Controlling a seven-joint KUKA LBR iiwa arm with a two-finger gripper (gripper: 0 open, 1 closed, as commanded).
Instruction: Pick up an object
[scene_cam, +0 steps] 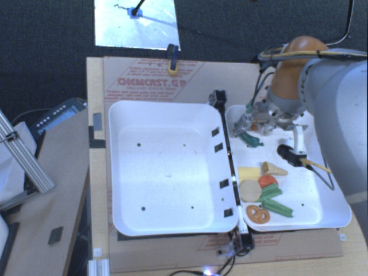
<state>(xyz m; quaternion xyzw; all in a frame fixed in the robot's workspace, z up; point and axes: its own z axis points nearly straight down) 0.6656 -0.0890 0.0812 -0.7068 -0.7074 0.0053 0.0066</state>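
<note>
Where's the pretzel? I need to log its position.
The pretzel lies in the right bin, near its front-left corner, just below the round cracker and left of the green pods.

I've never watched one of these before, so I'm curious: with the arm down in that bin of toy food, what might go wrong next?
1. The gripper sits by the right bin's far wall, over a small green piece; it might scrape the wall or knock the piece aside.
2. The other food, such as the pretzel and the green beans, lies packed together at the near end, so a grab there could catch two things or none.
</note>
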